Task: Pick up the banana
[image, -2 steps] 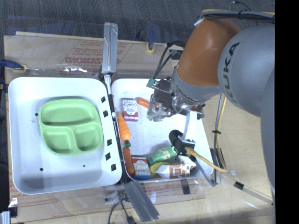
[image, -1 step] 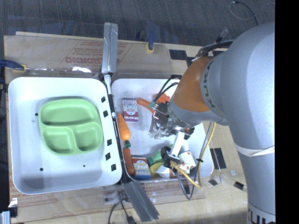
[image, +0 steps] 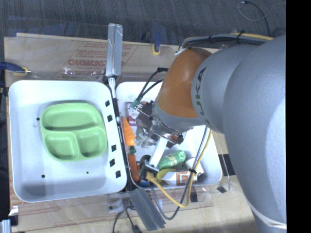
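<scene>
A wooden surface [image: 73, 57] carries two white bins; the left bin [image: 24, 130] holds a green tray [image: 73, 130]. In the crowded right bin [image: 211, 164], the hand [image: 146, 130] hangs low; whether it grips anything, I cannot tell. The banana [image: 158, 180], thin and yellow, lies near the front edge beside a green bottle [image: 172, 159] and carrot [image: 128, 132]. The hand may seize a neighbour instead.

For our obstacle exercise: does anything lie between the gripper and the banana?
Yes. The banana seems partly tucked under a green bottle-like item at the near end of the right bin, and a white box lies between it and the gripper.
</scene>
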`<state>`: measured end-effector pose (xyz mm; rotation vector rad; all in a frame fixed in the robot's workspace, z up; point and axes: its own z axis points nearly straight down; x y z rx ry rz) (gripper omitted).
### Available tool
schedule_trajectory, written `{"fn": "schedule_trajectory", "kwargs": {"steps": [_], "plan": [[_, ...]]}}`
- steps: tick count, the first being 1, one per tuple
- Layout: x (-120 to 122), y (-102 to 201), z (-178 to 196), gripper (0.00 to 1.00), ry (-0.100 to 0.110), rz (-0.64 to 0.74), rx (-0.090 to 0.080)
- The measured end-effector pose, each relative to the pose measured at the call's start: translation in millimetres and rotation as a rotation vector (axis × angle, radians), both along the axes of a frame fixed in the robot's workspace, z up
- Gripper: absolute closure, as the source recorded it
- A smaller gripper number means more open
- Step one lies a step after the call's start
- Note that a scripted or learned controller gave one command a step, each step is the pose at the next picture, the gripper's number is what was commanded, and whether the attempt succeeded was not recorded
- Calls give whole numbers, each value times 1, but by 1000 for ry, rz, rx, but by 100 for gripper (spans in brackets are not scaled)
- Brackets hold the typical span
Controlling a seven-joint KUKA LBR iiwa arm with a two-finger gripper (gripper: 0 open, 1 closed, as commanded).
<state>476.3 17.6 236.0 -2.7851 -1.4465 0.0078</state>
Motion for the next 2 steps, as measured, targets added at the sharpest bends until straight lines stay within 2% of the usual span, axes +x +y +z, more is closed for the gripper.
{"fn": "schedule_trajectory", "kwargs": {"steps": [1, 2], "plan": [[-1, -105, -47, 100, 1, 257, 2], [45, -113, -107, 100, 1, 299, 2]]}}
